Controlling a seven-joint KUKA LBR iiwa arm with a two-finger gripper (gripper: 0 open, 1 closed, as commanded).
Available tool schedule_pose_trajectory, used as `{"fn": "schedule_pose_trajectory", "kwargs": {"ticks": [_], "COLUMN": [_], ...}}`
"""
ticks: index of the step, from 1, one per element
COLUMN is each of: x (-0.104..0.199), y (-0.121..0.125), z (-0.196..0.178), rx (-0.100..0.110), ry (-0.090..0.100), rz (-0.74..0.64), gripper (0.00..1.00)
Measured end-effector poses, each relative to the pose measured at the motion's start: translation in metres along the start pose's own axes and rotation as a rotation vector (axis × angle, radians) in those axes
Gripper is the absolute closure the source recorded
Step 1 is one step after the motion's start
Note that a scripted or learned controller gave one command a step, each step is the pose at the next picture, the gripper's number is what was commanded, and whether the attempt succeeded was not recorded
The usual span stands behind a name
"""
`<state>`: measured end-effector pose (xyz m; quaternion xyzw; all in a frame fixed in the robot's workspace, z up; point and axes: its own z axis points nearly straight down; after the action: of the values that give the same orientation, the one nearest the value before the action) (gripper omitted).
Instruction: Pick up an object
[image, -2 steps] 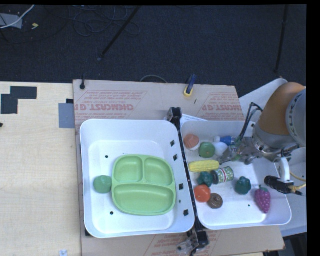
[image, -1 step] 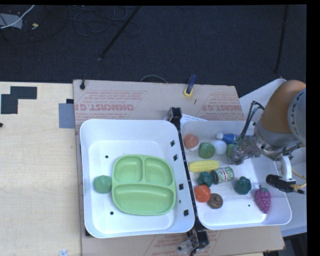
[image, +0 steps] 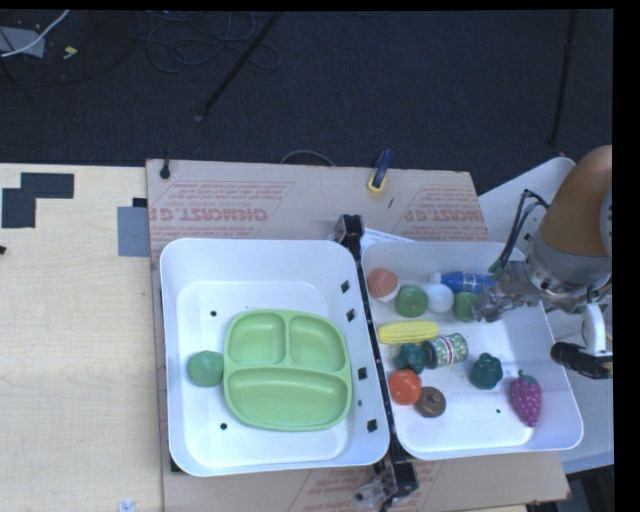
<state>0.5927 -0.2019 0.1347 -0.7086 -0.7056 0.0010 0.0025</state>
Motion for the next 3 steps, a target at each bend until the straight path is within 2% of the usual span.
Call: {"fn": "schedule_pose_trajectory", "kwargs": {"ticks": [1, 2, 3], "x": [-0.002, -0.003, 0.039], "y": [0.003, 0.003, -0.014], "z": [-0.060, -0.091, -0.091], "rx": [-0.004, -0.001, 0.004], "ry": [-0.002, -0.001, 0.002], "rz": [-0.005, -0.005, -0.007], "gripper": [1.00, 1.00, 1.00]}}
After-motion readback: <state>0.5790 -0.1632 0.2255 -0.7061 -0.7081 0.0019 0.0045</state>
